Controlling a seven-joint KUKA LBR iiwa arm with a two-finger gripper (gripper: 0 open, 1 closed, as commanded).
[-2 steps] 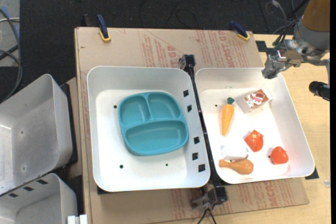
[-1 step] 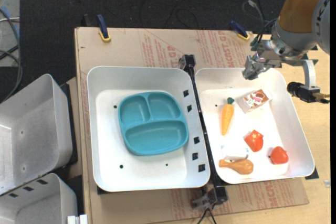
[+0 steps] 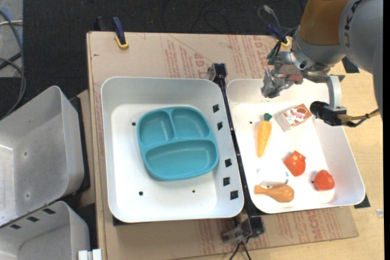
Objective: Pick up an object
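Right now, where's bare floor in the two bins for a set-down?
Left bin: a bare white margin rings the teal divided plate, widest toward the left wall and near edge. Right bin: crowded. Carrot, small carton, two red pieces and drumstick scatter across it. Best gap is the near-left strip below the carrot; gripper hangs over the far-left corner.

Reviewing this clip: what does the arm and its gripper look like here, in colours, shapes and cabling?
The arm is smooth, rounded grey, with a bulbous orange band above the wrist. A thin yellowish cable loops over the orange part. The gripper is a small cluster of dark grey and metallic parts with coloured wires at its base. A white bracket carrying a black cylindrical unit projects beside it.
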